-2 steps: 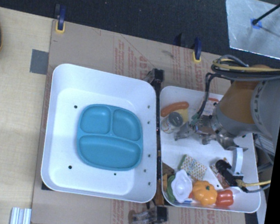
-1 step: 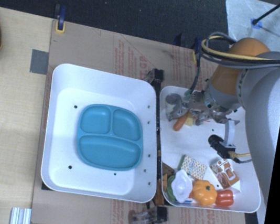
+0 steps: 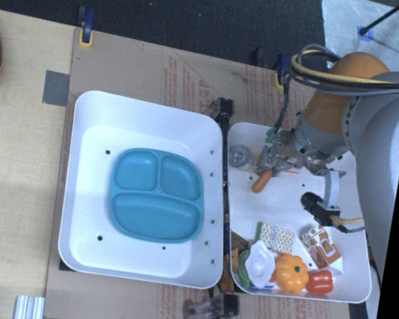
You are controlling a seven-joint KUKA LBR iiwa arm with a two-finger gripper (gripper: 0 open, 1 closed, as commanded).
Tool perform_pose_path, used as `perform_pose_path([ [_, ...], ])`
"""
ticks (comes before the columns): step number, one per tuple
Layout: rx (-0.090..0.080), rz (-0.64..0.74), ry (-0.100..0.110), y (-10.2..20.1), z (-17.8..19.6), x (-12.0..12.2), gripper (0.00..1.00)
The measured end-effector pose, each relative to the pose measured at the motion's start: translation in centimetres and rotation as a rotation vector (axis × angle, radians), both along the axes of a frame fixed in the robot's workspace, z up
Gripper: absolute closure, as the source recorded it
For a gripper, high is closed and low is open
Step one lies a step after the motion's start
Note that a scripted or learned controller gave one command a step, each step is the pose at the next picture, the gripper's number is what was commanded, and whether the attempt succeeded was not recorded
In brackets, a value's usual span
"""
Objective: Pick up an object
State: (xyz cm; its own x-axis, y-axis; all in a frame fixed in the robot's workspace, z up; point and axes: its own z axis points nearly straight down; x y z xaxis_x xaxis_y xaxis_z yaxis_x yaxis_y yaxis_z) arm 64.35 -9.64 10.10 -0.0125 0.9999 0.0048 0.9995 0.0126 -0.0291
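My gripper [image 3: 275,165] is low over the back left part of the right bin [image 3: 349,300]. Directly beneath it, a small orange carrot-like piece [image 3: 259,182] pokes out toward the front left; its upper end is hidden by the gripper. Whether the piece is touched or held is not visible. A small grey round thing [image 3: 239,155] lies just left of the gripper, near the bin's left wall.
Along the right bin's front lie a green-and-white packet [image 3: 277,237], a white lump [image 3: 261,263], an orange pumpkin-like toy [image 3: 291,273], a red piece [image 3: 321,283] and a brown-and-white packet [image 3: 319,248]. The left bin [image 3: 83,173] holds a blue divided plate [image 3: 157,194].
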Motion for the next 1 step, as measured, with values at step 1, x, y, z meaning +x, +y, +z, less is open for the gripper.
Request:
perform_pose_path([
  [1,-0.002,-0.004,-0.031,4.62,9.65,-7.13,1.00],
])
